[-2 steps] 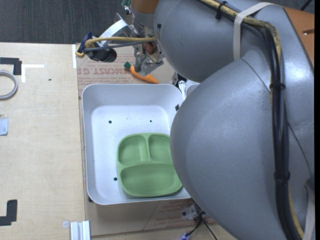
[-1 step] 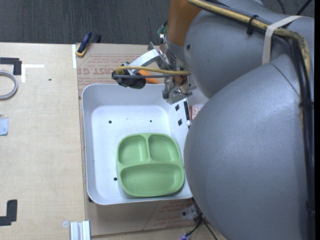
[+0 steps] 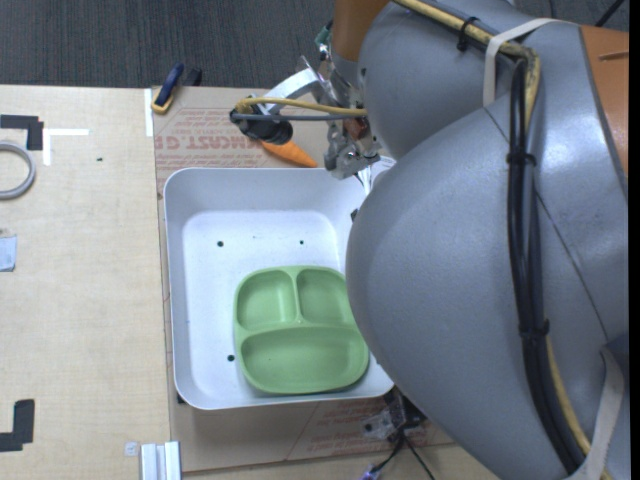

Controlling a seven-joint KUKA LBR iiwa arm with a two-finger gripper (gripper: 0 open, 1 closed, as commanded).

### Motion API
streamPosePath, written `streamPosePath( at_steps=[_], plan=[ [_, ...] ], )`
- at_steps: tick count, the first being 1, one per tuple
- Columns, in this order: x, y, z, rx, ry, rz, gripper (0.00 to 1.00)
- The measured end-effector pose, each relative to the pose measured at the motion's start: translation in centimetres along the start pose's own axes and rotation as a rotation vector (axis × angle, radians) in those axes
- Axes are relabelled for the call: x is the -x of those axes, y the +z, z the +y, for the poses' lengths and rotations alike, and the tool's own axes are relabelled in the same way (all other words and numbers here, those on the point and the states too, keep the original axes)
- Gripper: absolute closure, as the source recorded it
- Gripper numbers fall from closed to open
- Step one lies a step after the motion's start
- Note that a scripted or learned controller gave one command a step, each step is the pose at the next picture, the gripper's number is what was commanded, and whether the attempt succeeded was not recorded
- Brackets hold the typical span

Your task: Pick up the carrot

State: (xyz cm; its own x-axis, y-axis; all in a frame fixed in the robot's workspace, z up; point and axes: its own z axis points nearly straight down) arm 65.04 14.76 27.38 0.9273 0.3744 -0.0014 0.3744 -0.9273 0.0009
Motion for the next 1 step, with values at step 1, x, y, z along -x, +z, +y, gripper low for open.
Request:
streamPosePath(
  at_steps=[1],
  plan=[
    [8.01,-1.23,5.04,-0.002,-0.164,-0.003,1.0]
  ],
)
